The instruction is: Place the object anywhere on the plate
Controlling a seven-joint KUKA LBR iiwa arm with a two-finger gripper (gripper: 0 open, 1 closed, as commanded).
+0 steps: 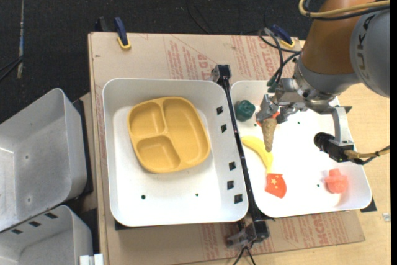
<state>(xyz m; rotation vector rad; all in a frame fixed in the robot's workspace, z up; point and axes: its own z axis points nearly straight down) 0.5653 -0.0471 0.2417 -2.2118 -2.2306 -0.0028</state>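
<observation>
**Cone pinched above the right bin, plate waiting on the left**

The grey arm with the orange band is reaching in from three o'clock and hanging over the right white bin. Its two-finger gripper is pointing down, and the fingers are clamped on the wide top of a tan waffle-textured ice-cream cone, whose narrow tip is pointing toward six o'clock. The tip is sitting just above, or perhaps touching, the upper end of a yellow banana-shaped toy; which of the two I cannot tell from this slant.

At ten o'clock from the gripper, a dark green rounded toy is lying near the bin's left wall. At six o'clock from the cone, past the banana, a red strawberry-like piece is resting on the bin floor. Out at four o'clock, a pinkish-red lumpy toy is sitting close to the bin's lower right corner, well apart from the rest.

Over at nine o'clock, in the left white bin, the yellow three-compartment plastic plate is lying flat, well apart from the cone
</observation>
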